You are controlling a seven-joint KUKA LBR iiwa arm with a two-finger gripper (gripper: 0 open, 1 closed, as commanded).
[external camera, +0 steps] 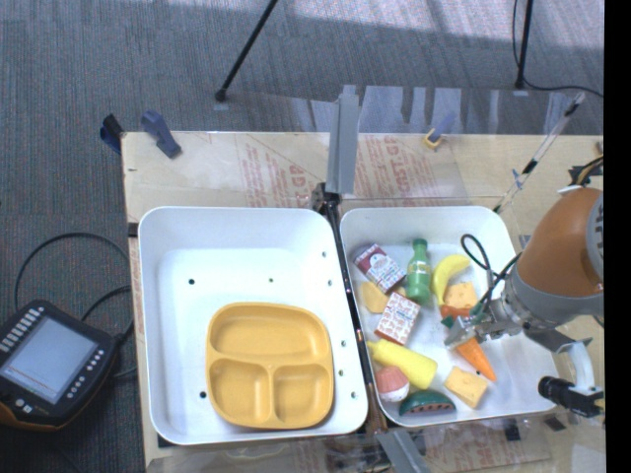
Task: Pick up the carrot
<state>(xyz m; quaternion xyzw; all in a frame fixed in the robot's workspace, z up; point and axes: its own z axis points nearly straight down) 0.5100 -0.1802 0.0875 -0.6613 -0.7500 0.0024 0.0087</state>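
The carrot (477,357) lies in the right bin (493,414), just beside the cheese wedge (466,386). The hand (471,331) sits directly above the carrot's top; its spread I cannot tell. Judged step: closing in. Next: secure grip, then lift.

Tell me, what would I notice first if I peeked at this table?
Probably the big yellow divided plate sitting alone in the left bin. Next, the jumble of toy food in the right bin, with a green bottle and a banana. The end effector hangs right above the orange carrot there.
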